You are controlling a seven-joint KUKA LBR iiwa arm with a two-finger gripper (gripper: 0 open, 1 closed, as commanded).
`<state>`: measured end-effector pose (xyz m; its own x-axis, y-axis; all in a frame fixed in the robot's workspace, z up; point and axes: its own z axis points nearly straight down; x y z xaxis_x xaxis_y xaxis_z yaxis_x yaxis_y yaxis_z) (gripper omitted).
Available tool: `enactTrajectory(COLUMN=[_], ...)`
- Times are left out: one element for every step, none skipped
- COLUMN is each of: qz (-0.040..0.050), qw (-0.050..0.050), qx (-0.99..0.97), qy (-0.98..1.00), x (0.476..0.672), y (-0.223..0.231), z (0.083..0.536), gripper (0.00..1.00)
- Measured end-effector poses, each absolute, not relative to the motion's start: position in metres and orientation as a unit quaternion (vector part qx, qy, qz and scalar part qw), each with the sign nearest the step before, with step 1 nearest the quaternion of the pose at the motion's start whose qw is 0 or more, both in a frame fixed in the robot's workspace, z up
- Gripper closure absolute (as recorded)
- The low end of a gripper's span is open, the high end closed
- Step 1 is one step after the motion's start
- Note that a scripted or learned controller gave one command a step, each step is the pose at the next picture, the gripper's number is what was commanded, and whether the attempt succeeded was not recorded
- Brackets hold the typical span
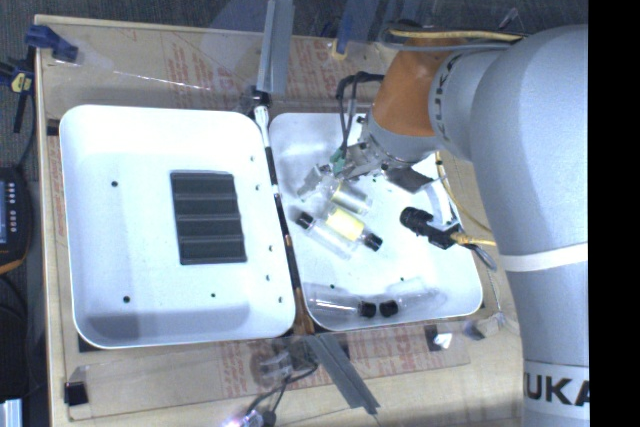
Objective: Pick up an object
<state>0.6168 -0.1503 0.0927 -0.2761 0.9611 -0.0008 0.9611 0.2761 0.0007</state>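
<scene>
- Lying along the near wall of the right bin (472, 299), a long clear plastic tube (335, 296) shows two small black pieces (376, 309) inside it.
- The left bin (80, 215) is smooth, shallow and white with rounded corners. At its middle lies a dark rectangular slab (208, 217), ribbed into four crosswise bands.
- Near the middle of the right bin a clear vial (340, 227) lies on its side at a slant. It is cylindrical with yellowish contents, and a black cap is at its right end.
- Just beyond the vial sits a crumpled piece of clear glossy plastic (318, 185).
- The gripper (342, 163) is low in the far half of the right bin, just beside that plastic. The vial lies close on its near side, and I cannot tell whether they touch. Whether the gripper is open or closed cannot be told either.
- The arm (530, 145) is smooth grey and rounded, with an orange band (405, 105) above the wrist.
- The bench (150, 65) is pale board with red print.
</scene>
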Motion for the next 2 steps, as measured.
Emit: enactTrajectory(qz=[-0.0006, -0.0011], qw=[-0.002, -0.002], qx=[0.573, 0.571], qy=[0.820, 0.821], x=[0.5645, 0.5647], y=[-0.1887, -0.1886], z=[0.0915, 0.1014], gripper=[0.00, 1.00])
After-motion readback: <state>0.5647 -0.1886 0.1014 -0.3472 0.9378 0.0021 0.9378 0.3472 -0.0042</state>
